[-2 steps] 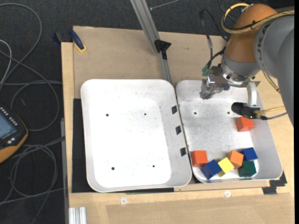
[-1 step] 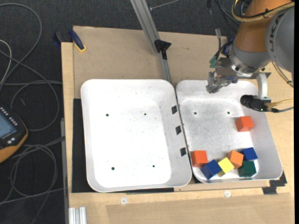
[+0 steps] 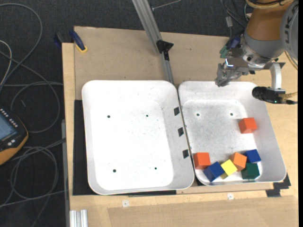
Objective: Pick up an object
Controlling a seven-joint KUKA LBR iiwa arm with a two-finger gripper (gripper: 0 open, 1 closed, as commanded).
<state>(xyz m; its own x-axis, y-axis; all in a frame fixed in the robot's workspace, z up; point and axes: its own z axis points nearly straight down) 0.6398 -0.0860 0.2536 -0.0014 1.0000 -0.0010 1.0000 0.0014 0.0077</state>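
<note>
Wooden surface (image 3: 123, 56) carries two white bins. Left bin (image 3: 94, 98): bare. Right bin (image 3: 189, 91): blocks clustered at near edge, plus lone orange block (image 3: 247, 125) mid-right. Gripper (image 3: 226, 75) hovers over right bin's far rim, state cannot tell. Orange block lies nearer the viewer and slightly right of gripper.

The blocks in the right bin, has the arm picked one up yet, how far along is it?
Nothing looks done yet: the blocks, such as the lone orange block, all lie in the right bin. In hand: the gripper hangs over that bin's far rim, away from them. Left: reaching a block, gripping it and lifting it.
</note>
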